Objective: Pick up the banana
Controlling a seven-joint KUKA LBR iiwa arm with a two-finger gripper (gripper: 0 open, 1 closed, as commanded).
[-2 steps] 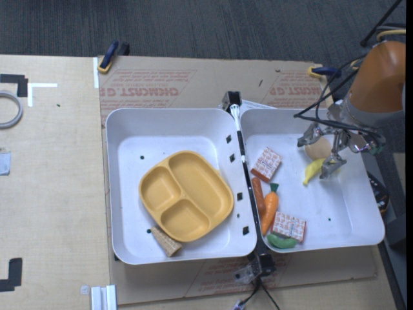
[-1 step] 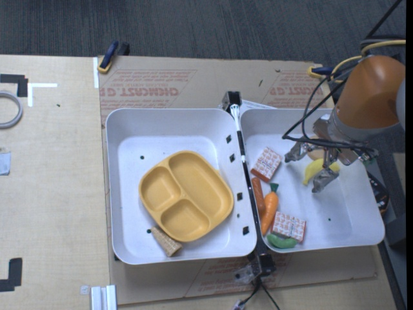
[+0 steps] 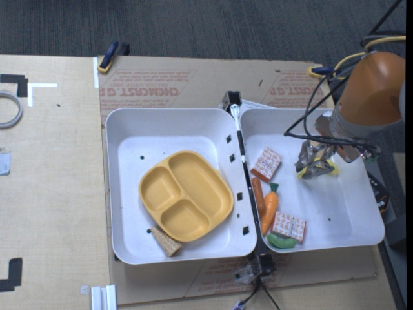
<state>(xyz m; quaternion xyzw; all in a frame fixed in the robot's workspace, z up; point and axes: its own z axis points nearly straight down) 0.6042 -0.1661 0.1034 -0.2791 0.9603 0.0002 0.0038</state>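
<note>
Camera view, from my remote station: nearest, a green vegetable [image 3: 282,240], snack packet [image 3: 288,225] and toy carrot [image 3: 269,210] crowd the right bin [image 3: 342,234] along its left wall, leaving the middle open. Left, a yellow divided plate [image 3: 186,195] sits in the other bin [image 3: 122,173]. Farther back, my tool [image 3: 315,165] hangs low over the right bin with yellow showing between its fingers, apparently clamped on the banana [image 3: 322,168].

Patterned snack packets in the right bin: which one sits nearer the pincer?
The upper packet, tilted beside the hot dog's top end. The other packet lies lower, by the carrot's tip, farther from the pincer.
</note>
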